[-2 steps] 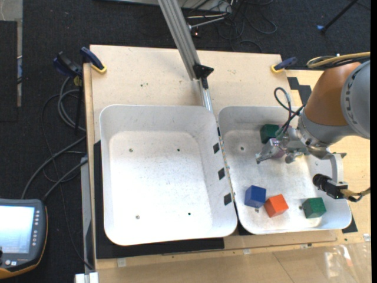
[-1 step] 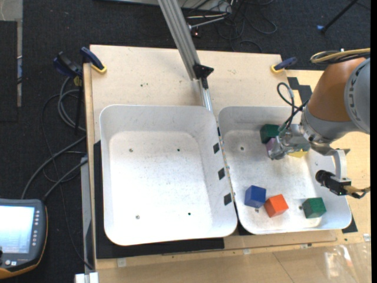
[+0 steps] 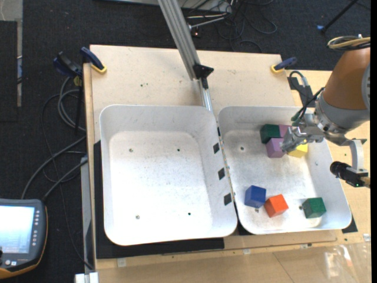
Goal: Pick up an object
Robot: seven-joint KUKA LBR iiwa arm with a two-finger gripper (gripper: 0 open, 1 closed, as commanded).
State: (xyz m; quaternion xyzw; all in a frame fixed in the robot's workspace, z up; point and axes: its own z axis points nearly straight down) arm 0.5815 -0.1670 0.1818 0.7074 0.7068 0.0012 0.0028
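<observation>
Purple cube-shaped block [image 3: 274, 148] sits in the right white bin [image 3: 339, 214], touching the grey two-finger gripper [image 3: 293, 141]; whether anything is grasped I cannot tell. Lifting seemingly remains undone.

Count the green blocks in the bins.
2, both in the right bin: a dark green block beside the gripper, a green block near its front right corner. Others may be hidden under the arm.

Orange band [image 3: 349, 75], grey wrist [image 3: 341, 119], black cable [image 3: 301, 90]
</observation>
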